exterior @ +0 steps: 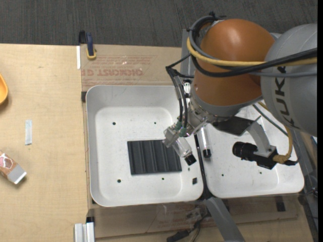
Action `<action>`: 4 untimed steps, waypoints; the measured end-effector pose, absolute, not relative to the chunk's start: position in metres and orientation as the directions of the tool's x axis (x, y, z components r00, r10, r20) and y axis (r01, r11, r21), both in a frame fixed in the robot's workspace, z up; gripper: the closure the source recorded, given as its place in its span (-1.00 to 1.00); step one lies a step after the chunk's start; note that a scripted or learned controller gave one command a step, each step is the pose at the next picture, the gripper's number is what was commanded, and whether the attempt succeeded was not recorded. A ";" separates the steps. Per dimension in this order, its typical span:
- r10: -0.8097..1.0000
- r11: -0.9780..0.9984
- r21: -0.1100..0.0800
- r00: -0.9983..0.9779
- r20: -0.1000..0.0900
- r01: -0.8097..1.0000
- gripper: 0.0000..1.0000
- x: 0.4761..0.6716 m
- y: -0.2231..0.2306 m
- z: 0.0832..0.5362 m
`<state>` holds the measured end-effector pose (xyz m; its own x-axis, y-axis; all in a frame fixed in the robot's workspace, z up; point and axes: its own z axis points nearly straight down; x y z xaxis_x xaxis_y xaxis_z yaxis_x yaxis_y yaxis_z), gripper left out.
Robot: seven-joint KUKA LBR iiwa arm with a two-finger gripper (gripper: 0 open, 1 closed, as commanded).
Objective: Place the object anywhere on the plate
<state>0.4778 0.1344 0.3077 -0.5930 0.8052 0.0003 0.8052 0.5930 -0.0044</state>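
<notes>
Plate [154, 157], a dark ribbed rectangle, lies flat on the floor of the left bin [101, 135], toward its near right part. The gripper [177, 135] hangs over the plate's far right corner, tilted, with greenish and metallic parts at its tip. Whether it is apart, together or clamped on anything cannot be told at this angle.

Just right of that corner sits a small black piece [190, 160], touching or nearly touching the plate's edge; it is unclear whether it belongs to the gripper or lies loose. Another tiny black bit [195, 181] rests nearer the bin's front right corner.

A slim pale rod with a dark tip [204, 146] stands over the rim between the bins. Over the right bin [252, 183] shows a black cylindrical item [251, 153] with a yellow cable at its end; whether it lies in the bin or hangs from the arm cannot be told. The orange-banded arm [232, 59] hides much of that bin.

On the bench [45, 84], well left of the bins, lie a small clear strip [28, 132] and a wrapped packet [11, 168].
</notes>
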 end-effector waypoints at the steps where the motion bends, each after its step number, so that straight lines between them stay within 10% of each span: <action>1: 0.696 0.718 -0.004 -0.718 0.001 0.696 1.00 0.478 0.146 0.296; 2: 0.696 0.718 -0.004 -0.718 0.001 0.696 -1.00 0.478 0.146 0.296; 3: 0.698 0.716 -0.006 -0.716 0.001 0.698 1.00 0.479 0.145 0.304; 4: 0.475 0.880 -0.003 -0.880 0.001 0.475 1.00 0.478 0.165 0.292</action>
